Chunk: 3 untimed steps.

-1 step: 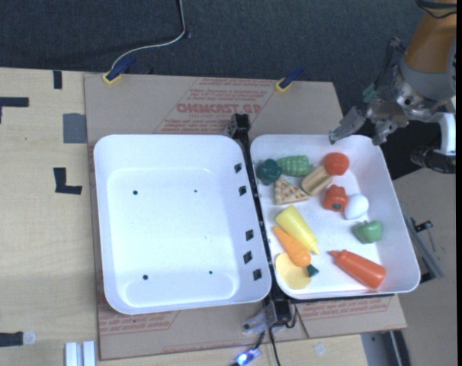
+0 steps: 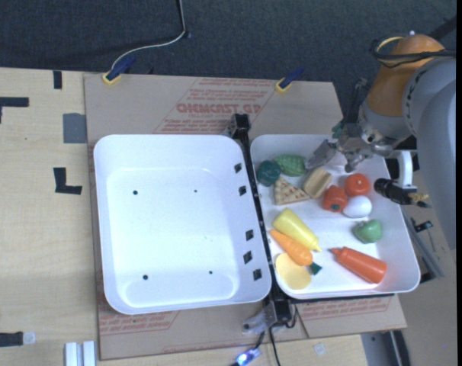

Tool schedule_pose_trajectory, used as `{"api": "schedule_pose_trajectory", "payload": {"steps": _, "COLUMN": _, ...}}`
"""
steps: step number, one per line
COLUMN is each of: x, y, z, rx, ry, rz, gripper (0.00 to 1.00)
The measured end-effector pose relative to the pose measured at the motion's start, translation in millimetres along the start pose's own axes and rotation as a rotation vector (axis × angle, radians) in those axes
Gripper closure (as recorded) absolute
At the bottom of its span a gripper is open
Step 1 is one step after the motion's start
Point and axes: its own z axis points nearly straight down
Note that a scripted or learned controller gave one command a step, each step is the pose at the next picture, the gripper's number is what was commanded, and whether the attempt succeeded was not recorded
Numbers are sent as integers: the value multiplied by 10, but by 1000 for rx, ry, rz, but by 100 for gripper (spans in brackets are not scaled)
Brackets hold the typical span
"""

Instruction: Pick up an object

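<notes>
My gripper (image 2: 338, 158) hangs over the far part of the right bin (image 2: 402, 280), fingers spread open and nothing between them. Just below its left finger (image 2: 320, 156) lies a tan bread roll (image 2: 316, 180). A red tomato (image 2: 357, 183) sits under its right side, with a small red pepper (image 2: 334, 198) and a white egg (image 2: 358, 206) nearer the front. The same bin holds a waffle wedge (image 2: 290, 193), a leafy green piece (image 2: 290, 164), a dark green piece (image 2: 267, 171), a yellow banana (image 2: 295, 228), a carrot (image 2: 292, 246), a yellow disc (image 2: 293, 273), a green pepper (image 2: 367, 231) and a red-orange bottle (image 2: 360, 263).
The left bin (image 2: 109, 204) stands beside the right one, their walls meeting at a black-clipped seam (image 2: 250, 204). Both rest on a cardboard sheet (image 2: 208, 109). The arm's grey body with its orange band (image 2: 402, 67) rises at the right edge.
</notes>
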Motion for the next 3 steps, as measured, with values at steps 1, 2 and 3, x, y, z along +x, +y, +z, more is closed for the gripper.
{"api": "schedule_pose_trajectory", "payload": {"steps": 1, "x": 507, "y": -186, "z": 227, "rx": 2, "ry": 2, "rz": 0, "gripper": 0}}
{"api": "schedule_pose_trajectory", "payload": {"steps": 2, "x": 909, "y": -79, "z": 341, "rx": 45, "ry": -13, "rz": -5, "gripper": 0}}
{"api": "schedule_pose_trajectory", "payload": {"steps": 3, "x": 911, "y": -79, "z": 277, "rx": 43, "ry": -7, "rz": 1, "gripper": 100}}
